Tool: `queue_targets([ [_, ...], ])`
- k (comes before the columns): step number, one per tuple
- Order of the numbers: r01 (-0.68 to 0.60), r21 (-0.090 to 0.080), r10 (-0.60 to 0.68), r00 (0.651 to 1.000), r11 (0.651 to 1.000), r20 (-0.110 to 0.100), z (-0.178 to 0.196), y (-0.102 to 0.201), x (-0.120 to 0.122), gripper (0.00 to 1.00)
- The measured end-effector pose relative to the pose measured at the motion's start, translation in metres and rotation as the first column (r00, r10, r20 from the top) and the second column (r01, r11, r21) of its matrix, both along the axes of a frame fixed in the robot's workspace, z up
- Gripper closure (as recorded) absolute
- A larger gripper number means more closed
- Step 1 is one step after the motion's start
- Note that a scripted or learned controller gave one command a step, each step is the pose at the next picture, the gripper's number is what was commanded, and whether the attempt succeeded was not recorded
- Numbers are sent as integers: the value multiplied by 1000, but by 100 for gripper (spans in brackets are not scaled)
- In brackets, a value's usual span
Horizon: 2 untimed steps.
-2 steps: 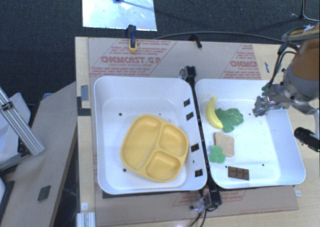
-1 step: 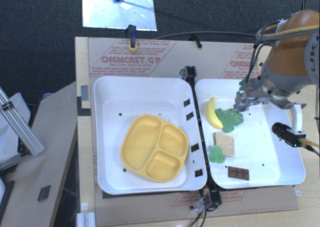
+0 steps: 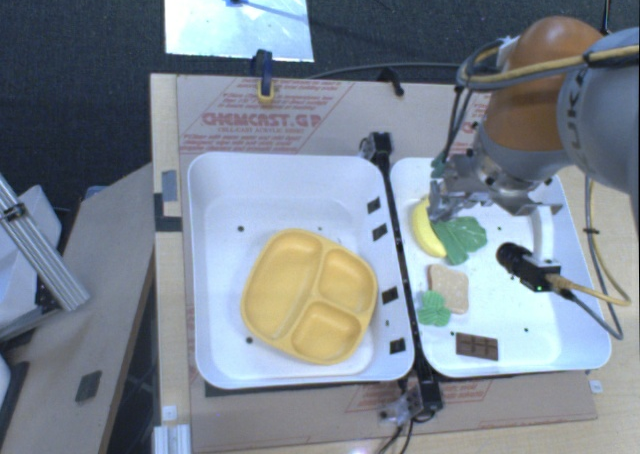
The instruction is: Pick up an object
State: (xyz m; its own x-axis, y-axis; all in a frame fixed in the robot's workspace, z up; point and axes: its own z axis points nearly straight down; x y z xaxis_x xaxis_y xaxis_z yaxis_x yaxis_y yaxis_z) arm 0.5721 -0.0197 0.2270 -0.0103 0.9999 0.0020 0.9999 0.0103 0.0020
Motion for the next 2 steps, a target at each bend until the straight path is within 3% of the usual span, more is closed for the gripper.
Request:
queue_targets([
  [1, 0, 0, 0, 1000, 1000, 0, -10, 55, 14, 100],
  [2, 1, 0, -1, 1000, 1000, 2, 3, 105, 27, 100],
])
